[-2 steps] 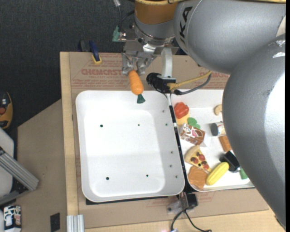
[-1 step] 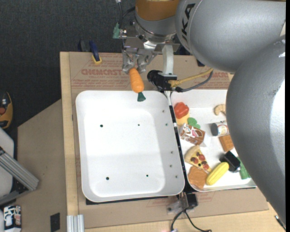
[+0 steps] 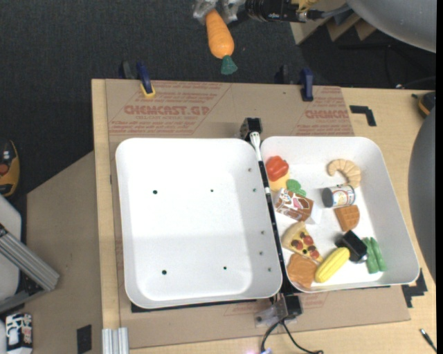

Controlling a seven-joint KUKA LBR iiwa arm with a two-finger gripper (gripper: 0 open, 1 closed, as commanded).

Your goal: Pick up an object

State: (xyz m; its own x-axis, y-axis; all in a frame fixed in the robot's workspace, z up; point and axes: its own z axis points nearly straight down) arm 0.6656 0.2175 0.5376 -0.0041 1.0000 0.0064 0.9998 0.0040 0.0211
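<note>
An orange toy carrot (image 3: pixel 220 36) with a green stem end (image 3: pixel 229 66) hangs high above the bench at the top of the camera view, beyond the far edge of the left bin (image 3: pixel 138 228). My gripper (image 3: pixel 216 8) is shut on the carrot's upper end, with the metal fingers (image 3: pixel 203 9) partly cut off by the frame's top edge. The carrot points down and slightly right.
The right bin (image 3: pixel 387 207) holds several toy foods: a red pepper (image 3: pixel 277 166), a croissant (image 3: pixel 344 167), a small can (image 3: pixel 339 197), a snack packet (image 3: pixel 294 204), a pizza slice (image 3: pixel 301 240), a yellow corn cob (image 3: pixel 332 264). Blue clamps (image 3: pixel 145 77) (image 3: pixel 306 83) stand on the board's far edge.
</note>
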